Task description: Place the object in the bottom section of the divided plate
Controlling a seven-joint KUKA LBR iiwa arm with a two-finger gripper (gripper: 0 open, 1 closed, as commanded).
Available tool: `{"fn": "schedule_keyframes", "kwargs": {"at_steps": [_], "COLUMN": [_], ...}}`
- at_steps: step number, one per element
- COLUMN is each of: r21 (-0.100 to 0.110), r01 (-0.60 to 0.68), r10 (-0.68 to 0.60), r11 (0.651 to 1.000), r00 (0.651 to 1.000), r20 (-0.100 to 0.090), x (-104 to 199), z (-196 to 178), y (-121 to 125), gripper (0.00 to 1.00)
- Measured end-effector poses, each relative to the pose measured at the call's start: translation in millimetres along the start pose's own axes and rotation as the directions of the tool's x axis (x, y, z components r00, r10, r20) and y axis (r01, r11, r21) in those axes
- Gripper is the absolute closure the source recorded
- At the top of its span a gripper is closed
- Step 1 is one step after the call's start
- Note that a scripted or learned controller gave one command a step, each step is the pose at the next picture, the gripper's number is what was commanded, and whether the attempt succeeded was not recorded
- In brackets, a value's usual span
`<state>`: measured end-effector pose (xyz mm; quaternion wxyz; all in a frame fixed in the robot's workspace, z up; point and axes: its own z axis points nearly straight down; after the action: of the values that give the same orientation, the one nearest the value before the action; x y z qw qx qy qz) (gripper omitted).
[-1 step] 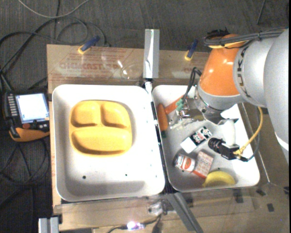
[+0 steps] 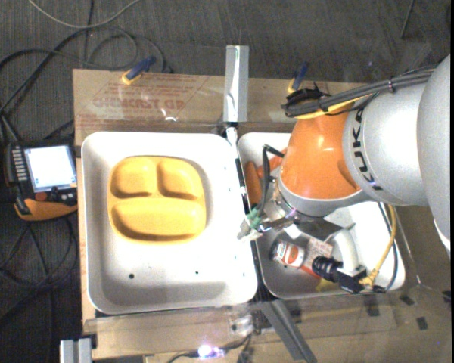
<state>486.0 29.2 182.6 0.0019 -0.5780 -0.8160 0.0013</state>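
Observation:
A yellow divided plate lies in the left white bin; it has two small sections at the top and one wide bottom section with nothing in it. My gripper hangs low over the left edge of the right bin, close to the wall between the bins. The arm's orange band and grey body cover much of that bin. Just below and right of the gripper lies a bottle with a red-and-white label and a dark cap. An orange object lies above the gripper by the bin's left wall.
A white object sits to the right of the bottle. A yellow cable loops along the right bin's right side. A handheld screen unit rests off the bench at the left.

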Motion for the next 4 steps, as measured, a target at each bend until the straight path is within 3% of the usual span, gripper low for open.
{"fn": "schedule_keyframes", "kwargs": {"at_steps": [1,2,3,4], "r21": [0.0,0.0,0.0,-0.022], "r01": [0.203,0.425,0.425,0.56], "r10": [-0.203,-0.425,-0.425,-0.559], "r11": [0.979,0.905,0.905,0.828], "r00": [0.979,0.905,0.905,0.829], "r20": [0.001,0.003,0.003,0.018], "x": [51.5,114.9,114.9,115.5], "z": [-0.1,-20.7,-20.7,90.4], "y": [14.9,37.3,37.3,45.9], "gripper": [1.0,1.0,0.0,0.0]}}
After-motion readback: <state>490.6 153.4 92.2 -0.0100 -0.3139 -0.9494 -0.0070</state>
